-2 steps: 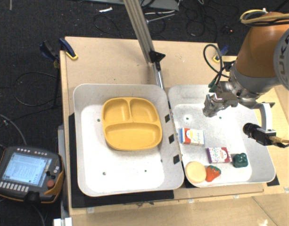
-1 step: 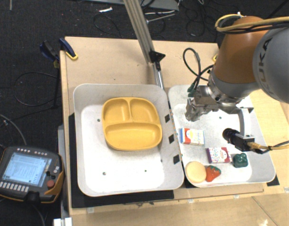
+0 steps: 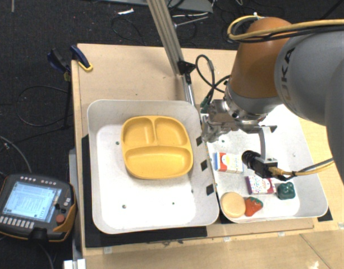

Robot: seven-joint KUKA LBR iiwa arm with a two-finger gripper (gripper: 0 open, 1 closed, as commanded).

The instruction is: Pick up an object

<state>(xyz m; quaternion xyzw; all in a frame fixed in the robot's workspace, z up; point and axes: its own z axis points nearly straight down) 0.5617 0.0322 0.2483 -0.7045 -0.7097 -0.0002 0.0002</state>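
The grey arm with its orange band reaches in from the right, and its gripper [image 3: 214, 131] hangs over the far left part of the right bin [image 3: 306, 150]. Just below it lies a small white carton [image 3: 226, 162] with orange and blue print. Nearer the front of that bin lie a purple and white box [image 3: 260, 185], a green object [image 3: 285, 191], a round beige piece [image 3: 233, 204] and a red strawberry [image 3: 253, 205]. Nothing shows in the gripper's grasp.
The left bin [image 3: 104, 150] holds a yellow divided plate [image 3: 156, 147]. A metal pole [image 3: 167, 32] rises slantwise behind the bins. A black cable fitting [image 3: 253, 160] hangs by the carton. A teach pendant [image 3: 31, 203] lies off the bench at the lower left.
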